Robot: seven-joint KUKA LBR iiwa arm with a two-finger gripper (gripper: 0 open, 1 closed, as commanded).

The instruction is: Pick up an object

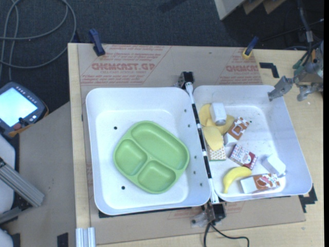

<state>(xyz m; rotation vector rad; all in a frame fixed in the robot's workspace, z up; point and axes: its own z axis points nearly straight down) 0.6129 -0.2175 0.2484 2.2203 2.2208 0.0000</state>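
The right bin (288, 133) holds several small objects. A banana (236, 178) lies near its front edge beside a red and white carton (262, 182). A white cylinder (218, 113) rests on a yellow piece (206, 116) at the bin's left wall, with a yellow wedge (213, 138) below it. Two small red and white packets (239, 129) (242, 157) and a white block (275, 164) lie in the middle. My gripper (294, 90) hangs over the bin's far right corner, open, with nothing between its fingers, well apart from all the objects.
The left bin (103, 112) holds a green divided plate (150, 156). Blue (96, 41) and yellow (250, 48) clamps pin the brown board at the back. A tablet (18, 107) sits off the bench to the left.
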